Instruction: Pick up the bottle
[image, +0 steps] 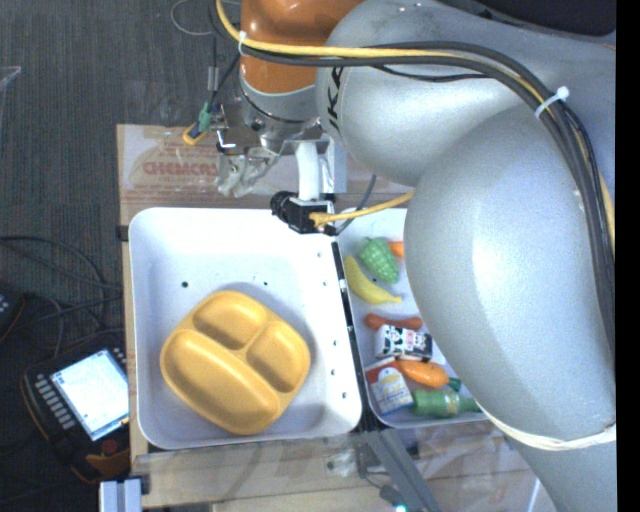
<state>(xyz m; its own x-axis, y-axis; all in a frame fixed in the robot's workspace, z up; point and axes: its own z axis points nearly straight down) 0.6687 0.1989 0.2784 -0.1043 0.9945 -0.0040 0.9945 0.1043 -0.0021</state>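
Note:
A small green bottle (440, 403) lies on its side at the near end of the right bin (352, 300), partly under the arm's big grey body. Beside it lies a white item with a red cap (389, 389), possibly another bottle. My gripper (240, 173) hangs far from both, over the far edge of the left bin (150, 300), just above a cardboard sheet (165, 165). The view does not let me judge how the gripper stands, and I see nothing in it.
A yellow divided dish (237, 360) fills the middle of the left bin. In the right bin lie a green corn-like toy (378, 260), a banana (370, 288), a cow-print carton (403, 343) and a carrot (425, 374). The arm hides much of that bin.

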